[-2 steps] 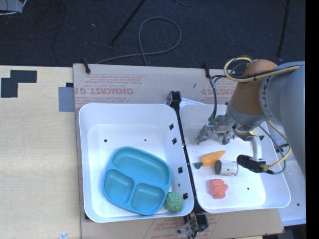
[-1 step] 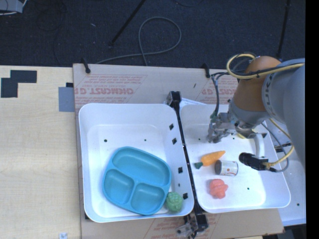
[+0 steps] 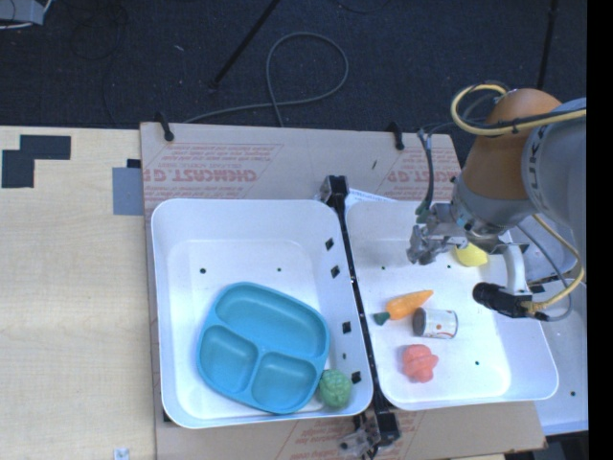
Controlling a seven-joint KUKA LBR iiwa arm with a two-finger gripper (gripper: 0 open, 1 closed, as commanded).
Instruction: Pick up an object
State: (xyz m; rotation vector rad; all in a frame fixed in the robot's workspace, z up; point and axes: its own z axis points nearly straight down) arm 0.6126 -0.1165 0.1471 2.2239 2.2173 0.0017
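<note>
Mirrored print on the cardboard sheet (image 3: 251, 169) cannot be read for certain. The pincer (image 3: 422, 244) hangs at twelve o'clock of the carrot (image 3: 409, 304); its state cannot be told.

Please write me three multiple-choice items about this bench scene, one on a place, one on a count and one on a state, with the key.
1. Where does the green ball lie?
A. In the left bin, beside the blue tray's near corner
B. In the right bin, next to the carrot
C. On the wooden bench

2. How many compartments does the blue tray have?
A. One
B. Three
C. Six

3. How does the small can rest?
A. Upright
B. On its side
C. Stacked on the pink toy

Key: 1 A, the ball sits by the tray in the left bin. 2 B, one long section and two smaller ones show. 3 B, its dark end faces sideways, near the carrot and above the pink toy in the picture.
</note>
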